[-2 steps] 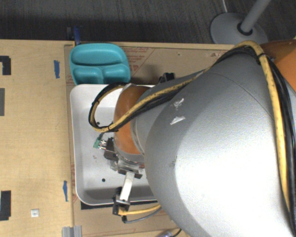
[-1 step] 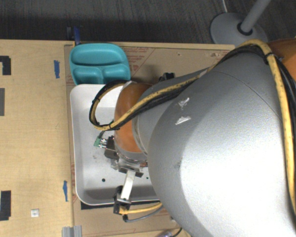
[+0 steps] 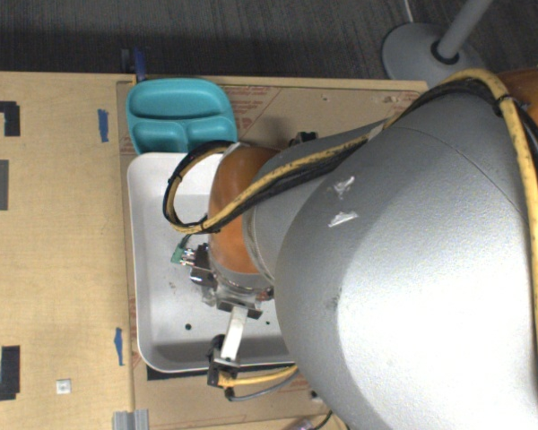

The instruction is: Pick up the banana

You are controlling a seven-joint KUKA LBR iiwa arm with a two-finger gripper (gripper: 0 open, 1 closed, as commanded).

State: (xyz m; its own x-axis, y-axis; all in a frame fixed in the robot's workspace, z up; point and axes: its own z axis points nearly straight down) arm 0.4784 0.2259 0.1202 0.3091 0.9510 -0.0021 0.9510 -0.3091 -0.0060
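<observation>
The arm [image 3: 403, 258] reaches over the bin [image 3: 152, 267] from the right.

Floor [image 3: 206, 7]: dark grey carpet with a fine ribbed weave, running across the far side of the scene. A grey round stand base [image 3: 421, 52] sits on it at far right, with a pale pole [image 3: 473, 12] rising at a slant from it. Bench top [image 3: 54, 240]: light brown board, occupying the left and near areas. Black angular markings [image 3: 4, 119] and short blue tape strips [image 3: 103, 125] lie on the board. Lighting is even, without hard shadows.
</observation>
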